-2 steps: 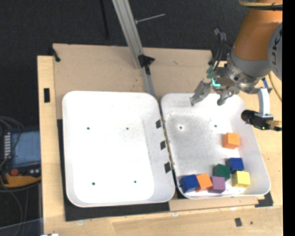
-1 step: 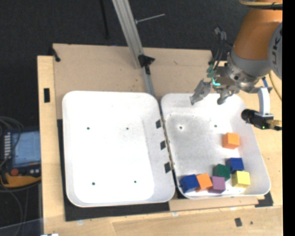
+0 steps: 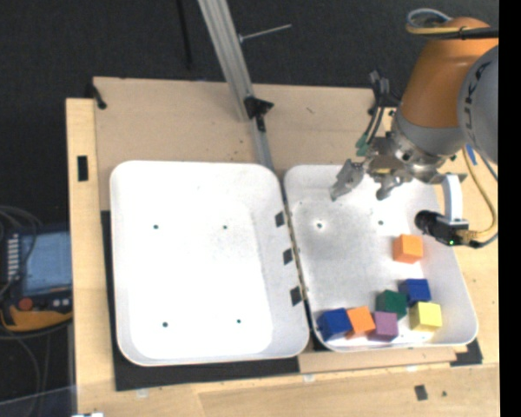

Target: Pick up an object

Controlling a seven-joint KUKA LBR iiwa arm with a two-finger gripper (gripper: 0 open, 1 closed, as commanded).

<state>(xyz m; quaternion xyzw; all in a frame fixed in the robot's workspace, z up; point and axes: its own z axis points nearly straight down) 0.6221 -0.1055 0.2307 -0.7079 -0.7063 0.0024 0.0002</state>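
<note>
Cubes look light, rigid; orange cube (image 3: 408,248) stands apart at gripper's (image 3: 362,187) 4 o'clock, flat sides graspable; jaws spread, empty.

A pale wooden bench (image 3: 200,120) stands on dark, speckled carpet-like floor (image 3: 69,24) — the floor fills the top and left of the view. A slanted metal strut (image 3: 230,50) rises from the bench's far side. At the left edge, cables (image 3: 0,224) lie beside a small device with a bluish screen (image 3: 45,263).

Bench (image 3: 182,120) bearing two white bins (image 3: 200,259)
</note>
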